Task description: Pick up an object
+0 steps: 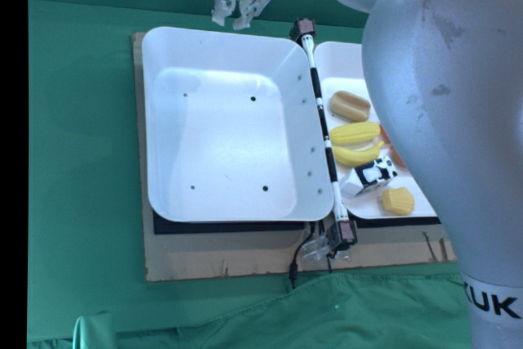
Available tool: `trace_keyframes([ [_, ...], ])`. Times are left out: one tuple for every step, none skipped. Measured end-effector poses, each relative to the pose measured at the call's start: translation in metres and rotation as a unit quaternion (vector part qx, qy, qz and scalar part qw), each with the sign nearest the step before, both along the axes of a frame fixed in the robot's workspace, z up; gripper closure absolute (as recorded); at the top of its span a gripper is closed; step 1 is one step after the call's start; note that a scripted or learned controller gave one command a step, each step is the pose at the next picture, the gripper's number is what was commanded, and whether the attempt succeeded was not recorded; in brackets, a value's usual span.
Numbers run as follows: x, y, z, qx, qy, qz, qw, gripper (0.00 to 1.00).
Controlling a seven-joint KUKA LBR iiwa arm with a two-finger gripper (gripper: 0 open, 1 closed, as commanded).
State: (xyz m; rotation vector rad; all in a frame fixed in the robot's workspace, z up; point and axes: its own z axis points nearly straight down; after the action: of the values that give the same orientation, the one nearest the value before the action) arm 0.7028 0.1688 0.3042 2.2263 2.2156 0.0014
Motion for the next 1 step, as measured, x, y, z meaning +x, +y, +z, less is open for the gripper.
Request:
trace_keyframes([
  [-0.0048, -0.0237, -0.046, -0.0014, 0.003, 0.0, 1.0, 1.0],
])
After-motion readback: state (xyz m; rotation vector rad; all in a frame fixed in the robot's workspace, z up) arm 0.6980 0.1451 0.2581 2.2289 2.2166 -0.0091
